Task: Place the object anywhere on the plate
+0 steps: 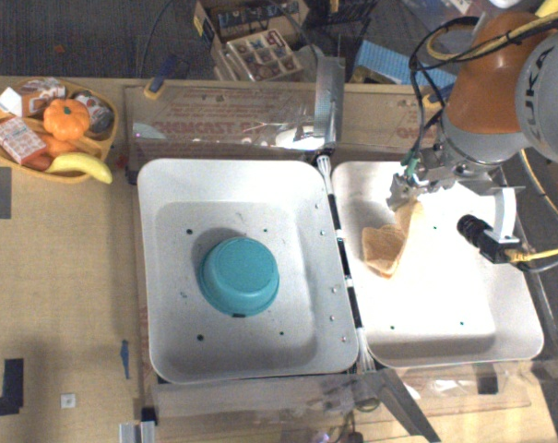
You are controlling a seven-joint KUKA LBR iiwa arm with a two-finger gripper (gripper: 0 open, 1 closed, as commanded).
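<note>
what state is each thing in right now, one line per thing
teal plate: lying in the left bin, nothing on it
tan object: in the right bin, its upper end up at the gripper, not on the plate
gripper: low over the right bin at the tan object's top end
fruit bowl: on the bench, far left, filled

The plate [240, 276], teal and upside down, sits mid-left bin [168, 201]. In the right bin [463, 330], a tan cloth-like object [385, 247] lies near the bin's 10 o'clock corner. The gripper [409, 188] stands at the object's 1 o'clock, touching its raised upper end. The arm [500, 81] enters from the view's 2 o'clock. A fruit bowl [53, 132] rests at the bench's 10 o'clock.
</note>
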